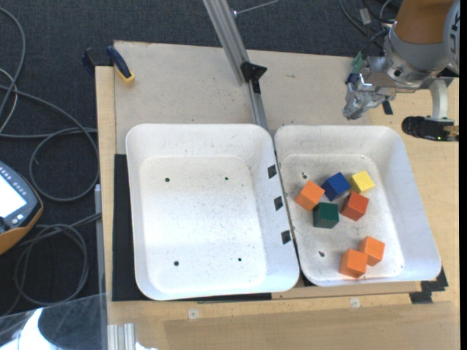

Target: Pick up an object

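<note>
In the right bin [408, 195] lie several small blocks: an orange block [310, 194], a blue block [336, 185], a yellow block [362, 181], a dark green block [326, 214] and a red-orange block [355, 205] clustered together. Two orange blocks [353, 262] [373, 249] sit nearer the front. My gripper [355, 106] hangs above the bench just behind the right bin's far rim, away from the blocks. Nothing shows between its fingers.
The left bin [146, 195] stands beside the right one. A slanted metal rail [233, 42] crosses the bench behind the bins. A blue and yellow tool [120, 63] lies at the bench's far left corner. Cables run on the floor to the left.
</note>
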Robot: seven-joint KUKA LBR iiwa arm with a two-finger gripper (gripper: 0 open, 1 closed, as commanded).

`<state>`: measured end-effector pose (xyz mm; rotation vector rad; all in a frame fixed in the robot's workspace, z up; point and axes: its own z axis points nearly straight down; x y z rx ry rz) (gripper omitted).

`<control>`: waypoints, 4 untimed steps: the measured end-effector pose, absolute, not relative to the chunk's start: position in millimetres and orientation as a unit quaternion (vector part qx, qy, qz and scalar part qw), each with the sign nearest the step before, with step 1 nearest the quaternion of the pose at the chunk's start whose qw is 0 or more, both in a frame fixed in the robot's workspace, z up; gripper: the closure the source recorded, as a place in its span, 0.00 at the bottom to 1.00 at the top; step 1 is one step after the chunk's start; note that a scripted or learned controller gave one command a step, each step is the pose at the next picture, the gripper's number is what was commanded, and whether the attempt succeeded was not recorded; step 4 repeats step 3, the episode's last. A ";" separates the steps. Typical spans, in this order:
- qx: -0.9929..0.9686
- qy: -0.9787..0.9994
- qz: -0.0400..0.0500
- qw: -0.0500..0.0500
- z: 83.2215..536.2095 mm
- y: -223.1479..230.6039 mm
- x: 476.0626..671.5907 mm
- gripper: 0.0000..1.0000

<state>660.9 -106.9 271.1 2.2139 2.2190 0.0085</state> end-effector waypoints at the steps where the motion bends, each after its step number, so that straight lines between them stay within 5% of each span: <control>1: 0.705 0.709 0.001 -0.001 276.2 -49.5 654.3 1.00; 3: 0.705 0.709 0.000 -0.002 245.1 50.2 646.0 1.00; 4: 0.705 0.709 0.000 -0.002 245.1 50.2 646.0 1.00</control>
